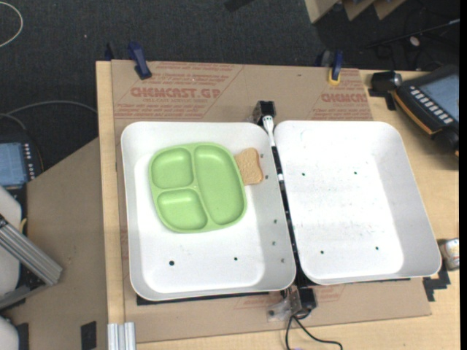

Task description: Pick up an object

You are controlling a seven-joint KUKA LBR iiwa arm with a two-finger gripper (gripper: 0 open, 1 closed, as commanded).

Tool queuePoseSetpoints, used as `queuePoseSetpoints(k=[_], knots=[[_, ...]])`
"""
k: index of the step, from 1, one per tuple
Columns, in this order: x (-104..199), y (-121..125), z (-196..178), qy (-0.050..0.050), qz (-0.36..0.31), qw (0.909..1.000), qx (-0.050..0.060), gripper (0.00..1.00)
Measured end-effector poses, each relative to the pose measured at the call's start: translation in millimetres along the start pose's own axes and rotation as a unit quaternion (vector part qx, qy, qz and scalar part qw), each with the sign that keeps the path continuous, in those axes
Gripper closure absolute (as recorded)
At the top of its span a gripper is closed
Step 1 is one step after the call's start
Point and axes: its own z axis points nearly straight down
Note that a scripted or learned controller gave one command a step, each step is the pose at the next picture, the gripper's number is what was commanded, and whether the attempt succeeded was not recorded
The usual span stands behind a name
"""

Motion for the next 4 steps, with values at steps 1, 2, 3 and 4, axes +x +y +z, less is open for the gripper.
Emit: queuePoseSetpoints(k=[1, 2, 3, 4], knots=[[27, -3, 114, 0.003, 0.000, 0.9999, 0.010, 1.00], [63, -4, 214, 0.003, -0.001, 0.9999, 0.010, 1.00], [150, -4, 231, 0.003, -0.004, 1.0000, 0.007, 1.00], [168, 0, 166, 0.002, -0.001, 1.0000, 0.000, 1.00]])
